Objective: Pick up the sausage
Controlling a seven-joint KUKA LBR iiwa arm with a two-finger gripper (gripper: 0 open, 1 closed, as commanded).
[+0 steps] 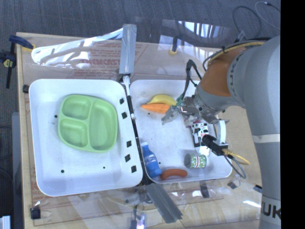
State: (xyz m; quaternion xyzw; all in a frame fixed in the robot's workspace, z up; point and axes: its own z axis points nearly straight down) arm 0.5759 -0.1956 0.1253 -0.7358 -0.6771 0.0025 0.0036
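Approach step, grasp not begun. The sausage lies at the near edge of the right bin, between the blue bottle and a small can. The gripper sits up by the carrot and banana, well apart from the sausage, and whether it is apart or closed cannot be told. Next move likely calls for travelling to the near edge, aligning across the sausage and descending without hitting bottle or wall.

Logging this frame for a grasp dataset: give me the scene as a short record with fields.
target: reddish-brown sausage, lying at the white right bin's lower edge, not held
gripper: grey two-finger gripper beside the orange carrot, apart from the sausage
right bin also: yellow banana, blue bottle, green-labelled can
left bin: white left bin holds a green three-compartment plate
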